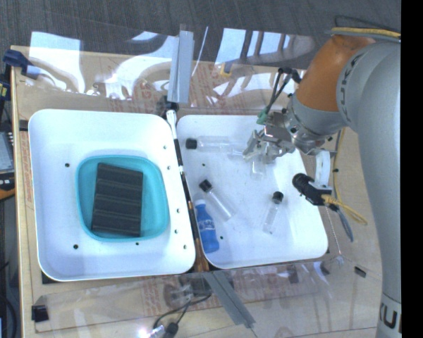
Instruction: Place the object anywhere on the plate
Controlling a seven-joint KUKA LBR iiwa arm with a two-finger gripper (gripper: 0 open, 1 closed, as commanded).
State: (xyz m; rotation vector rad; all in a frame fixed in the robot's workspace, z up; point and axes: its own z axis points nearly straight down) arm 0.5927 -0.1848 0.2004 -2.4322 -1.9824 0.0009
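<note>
The claw [262,148] is seen low over the far part of the right bin [307,241], the arm bent in from the right. Whether it is apart or together cannot be told. A clear tube [213,145] lies just left of it, lengthwise toward it. The blue plate [155,178], bearing a dark block [117,199], sits well left in the other bin [49,252].

two bins [49,129], one plate [155,182], four vials [215,201]

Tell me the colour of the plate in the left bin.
Light blue plate, seen in the camera view.
</note>
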